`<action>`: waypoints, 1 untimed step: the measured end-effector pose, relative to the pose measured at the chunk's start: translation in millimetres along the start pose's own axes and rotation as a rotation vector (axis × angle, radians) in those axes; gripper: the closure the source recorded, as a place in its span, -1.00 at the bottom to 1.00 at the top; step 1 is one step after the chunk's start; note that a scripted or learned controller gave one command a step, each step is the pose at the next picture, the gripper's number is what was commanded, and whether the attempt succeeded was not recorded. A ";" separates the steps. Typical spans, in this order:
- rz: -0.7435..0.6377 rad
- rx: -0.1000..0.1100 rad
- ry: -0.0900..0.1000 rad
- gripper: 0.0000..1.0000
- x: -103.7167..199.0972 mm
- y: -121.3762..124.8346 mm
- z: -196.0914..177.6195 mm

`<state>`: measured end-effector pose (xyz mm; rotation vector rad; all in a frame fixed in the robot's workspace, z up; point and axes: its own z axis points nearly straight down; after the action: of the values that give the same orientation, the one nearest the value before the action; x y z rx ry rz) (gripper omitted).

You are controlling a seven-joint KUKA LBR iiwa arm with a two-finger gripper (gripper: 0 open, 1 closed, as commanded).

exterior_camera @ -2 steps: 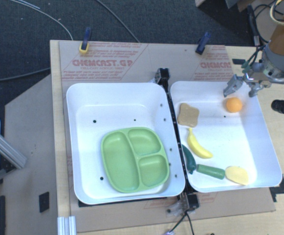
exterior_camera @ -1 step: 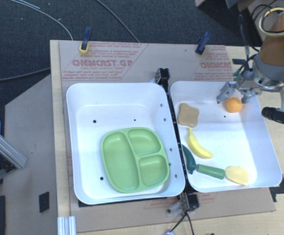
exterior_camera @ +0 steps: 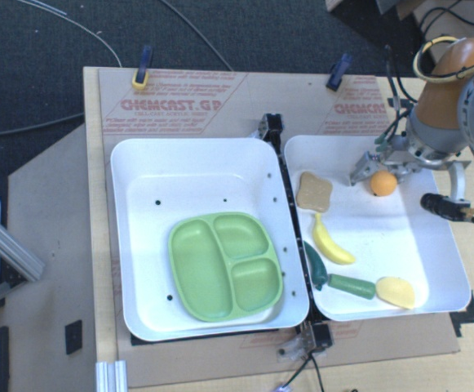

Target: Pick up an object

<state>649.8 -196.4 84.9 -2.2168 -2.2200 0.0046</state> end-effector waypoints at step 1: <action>-0.001 -0.006 -0.002 1.00 0.0 1.7 -14.2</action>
<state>651.6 -196.4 99.1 -2.2198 -2.2258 0.0001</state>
